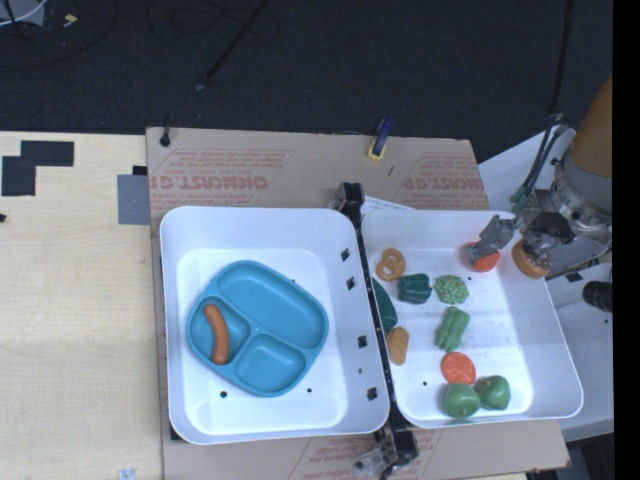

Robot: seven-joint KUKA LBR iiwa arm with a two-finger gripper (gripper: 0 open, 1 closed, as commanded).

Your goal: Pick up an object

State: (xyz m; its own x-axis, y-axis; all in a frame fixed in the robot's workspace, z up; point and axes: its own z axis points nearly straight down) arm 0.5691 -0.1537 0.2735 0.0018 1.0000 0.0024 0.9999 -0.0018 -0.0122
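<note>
gripper (505,240) is hovering at the frame's right edge, jaws state unclear, over a small red toy (483,259), probably light, rigid, slippery: pinch its sides.

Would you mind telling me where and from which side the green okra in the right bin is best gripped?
Probably from straight above, across the narrow middle of the green okra. It lies flat and elongated, and its long sides look clear of the broccoli and tomato at its ends.

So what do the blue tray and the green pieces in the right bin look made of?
Blue tray: likely moulded plastic, going by its even colour, soft sheen and rounded compartments. Green pieces, e.g. the apple-like one: probably plastic or rubber toy food, being smooth and glossy, though the material is uncertain.
</note>
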